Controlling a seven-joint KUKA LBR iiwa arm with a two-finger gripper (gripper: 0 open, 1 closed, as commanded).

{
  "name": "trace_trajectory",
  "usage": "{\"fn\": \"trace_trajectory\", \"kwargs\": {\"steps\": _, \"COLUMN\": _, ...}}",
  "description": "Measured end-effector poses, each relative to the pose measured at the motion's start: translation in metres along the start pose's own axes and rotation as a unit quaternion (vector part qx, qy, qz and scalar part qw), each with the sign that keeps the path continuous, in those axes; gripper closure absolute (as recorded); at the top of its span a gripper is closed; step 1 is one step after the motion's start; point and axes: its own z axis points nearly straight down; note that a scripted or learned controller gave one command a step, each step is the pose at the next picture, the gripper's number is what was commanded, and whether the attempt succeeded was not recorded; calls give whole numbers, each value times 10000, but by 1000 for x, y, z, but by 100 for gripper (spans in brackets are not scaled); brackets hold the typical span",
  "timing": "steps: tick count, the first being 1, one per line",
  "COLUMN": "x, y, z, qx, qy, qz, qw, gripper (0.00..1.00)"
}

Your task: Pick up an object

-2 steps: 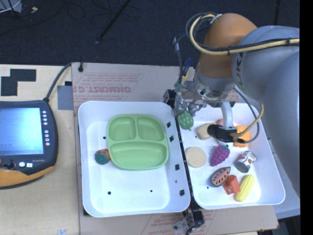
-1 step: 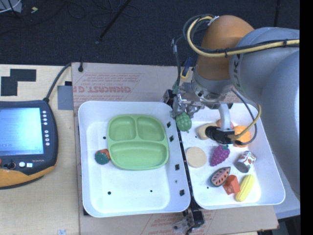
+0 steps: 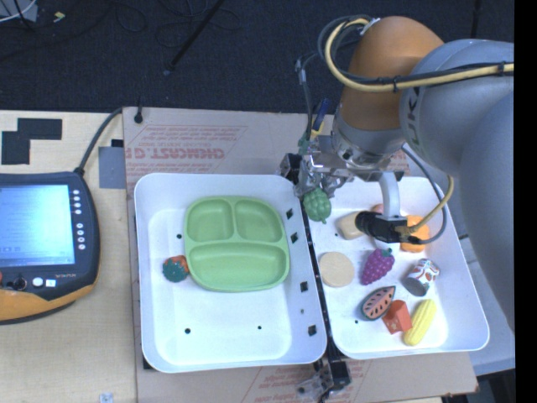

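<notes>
Hanging just under the gripper (image 3: 323,183), near frame centre, above the wall between the two bins: a green toy (image 3: 317,205), seemingly pinched by the jaws, though the contact is hard to make out. Lifted clear, judging by its place over the rim. Lying loose in the right bin (image 3: 470,326): grapes (image 3: 377,265), corn (image 3: 419,321), cookie (image 3: 336,269). Resting in the left bin (image 3: 159,326): a green tray (image 3: 237,243).
</notes>
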Motion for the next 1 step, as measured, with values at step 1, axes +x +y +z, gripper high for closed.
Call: {"fn": "trace_trajectory", "kwargs": {"steps": 1, "x": 4, "y": -7, "z": 13, "qx": 19, "qy": -5, "qz": -2, "qw": 10000, "gripper": 100}}
